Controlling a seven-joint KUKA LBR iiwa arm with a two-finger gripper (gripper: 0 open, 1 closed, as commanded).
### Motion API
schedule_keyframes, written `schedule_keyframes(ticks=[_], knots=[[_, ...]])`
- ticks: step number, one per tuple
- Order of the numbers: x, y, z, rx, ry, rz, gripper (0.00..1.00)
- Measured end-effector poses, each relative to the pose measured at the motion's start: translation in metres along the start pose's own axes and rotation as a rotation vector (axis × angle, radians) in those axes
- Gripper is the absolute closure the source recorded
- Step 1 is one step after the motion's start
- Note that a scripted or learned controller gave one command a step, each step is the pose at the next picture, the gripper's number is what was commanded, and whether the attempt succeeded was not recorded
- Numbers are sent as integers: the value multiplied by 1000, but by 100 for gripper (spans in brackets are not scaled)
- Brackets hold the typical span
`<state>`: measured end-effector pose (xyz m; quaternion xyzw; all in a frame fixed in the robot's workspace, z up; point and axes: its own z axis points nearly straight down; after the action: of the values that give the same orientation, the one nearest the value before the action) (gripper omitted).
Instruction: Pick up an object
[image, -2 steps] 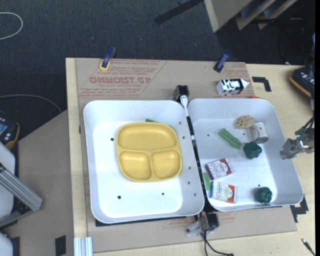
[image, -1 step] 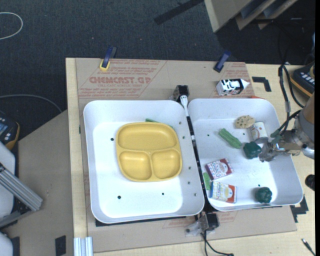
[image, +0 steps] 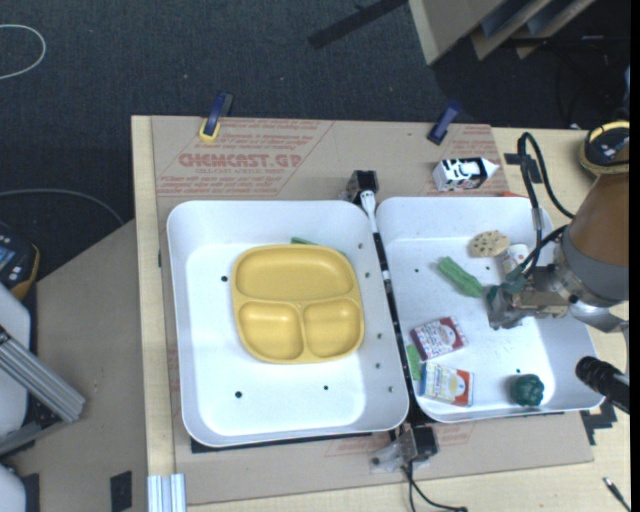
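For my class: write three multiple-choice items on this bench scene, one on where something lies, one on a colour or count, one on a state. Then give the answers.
1. Where does the yellow divided plate lie?
A. left bin
B. right bin
C. on the cardboard outside both bins

2. How many compartments does the plate have?
A. two
B. three
C. five

3. How does the plate rest?
A. upside down
B. standing on its edge
C. flat, hollows facing up

Answers:
1 A: it sits inside the left bin, across the divide from the gripper.
2 B: one long hollow and two smaller ones show.
3 C: its hollows face the camera.
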<state>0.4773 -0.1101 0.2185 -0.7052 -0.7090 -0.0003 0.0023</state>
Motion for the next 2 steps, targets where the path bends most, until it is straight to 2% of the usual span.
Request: schedule_keyframes(ticks=[1, 2], knots=[[54, 14, -3, -5, -2, -1, 100], [115, 4, -7, 0, 0, -3, 100]])
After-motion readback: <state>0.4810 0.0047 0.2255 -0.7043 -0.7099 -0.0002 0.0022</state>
